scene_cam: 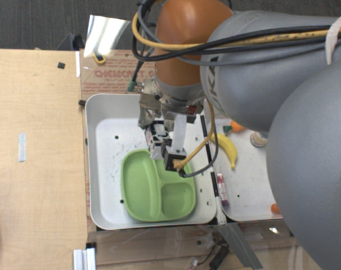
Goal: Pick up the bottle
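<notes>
The gripper (pixel 166 151) hangs over the green tray (pixel 156 193); its grip cannot be told. What seems the bottle (pixel 220 187) lies right of it by the bins' divide, lengthwise up-down the view

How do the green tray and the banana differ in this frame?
The green tray is broad and flat with two compartments; the banana is slim and curved. The tray is pale green, the banana yellow. The tray lies in the left bin, right under the gripper; the banana lies in the right bin, partly behind the arm. Both rest on a bin floor, and neither is held.
</notes>
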You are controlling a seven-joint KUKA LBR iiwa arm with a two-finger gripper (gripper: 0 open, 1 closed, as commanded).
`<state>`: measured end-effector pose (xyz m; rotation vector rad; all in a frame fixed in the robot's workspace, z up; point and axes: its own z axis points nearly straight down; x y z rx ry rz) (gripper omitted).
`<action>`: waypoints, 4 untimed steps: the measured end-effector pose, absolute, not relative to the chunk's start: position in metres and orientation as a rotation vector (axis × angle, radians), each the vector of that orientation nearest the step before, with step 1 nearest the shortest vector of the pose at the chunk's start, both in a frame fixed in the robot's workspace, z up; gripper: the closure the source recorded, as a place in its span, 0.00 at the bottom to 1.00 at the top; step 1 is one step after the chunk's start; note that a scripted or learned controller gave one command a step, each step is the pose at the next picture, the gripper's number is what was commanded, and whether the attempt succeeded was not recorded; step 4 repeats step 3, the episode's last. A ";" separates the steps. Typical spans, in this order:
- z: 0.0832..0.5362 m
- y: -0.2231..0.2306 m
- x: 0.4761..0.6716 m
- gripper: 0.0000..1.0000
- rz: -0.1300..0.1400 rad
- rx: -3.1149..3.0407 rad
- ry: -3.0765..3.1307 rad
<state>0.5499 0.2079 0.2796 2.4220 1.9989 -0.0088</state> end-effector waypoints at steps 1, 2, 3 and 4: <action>0.343 0.177 0.579 1.00 -0.005 1.992 2.427; 0.331 0.198 0.570 1.00 -0.011 2.402 2.025; 0.099 0.206 0.590 1.00 0.013 2.394 2.029; 0.099 0.206 0.590 1.00 0.013 2.394 2.029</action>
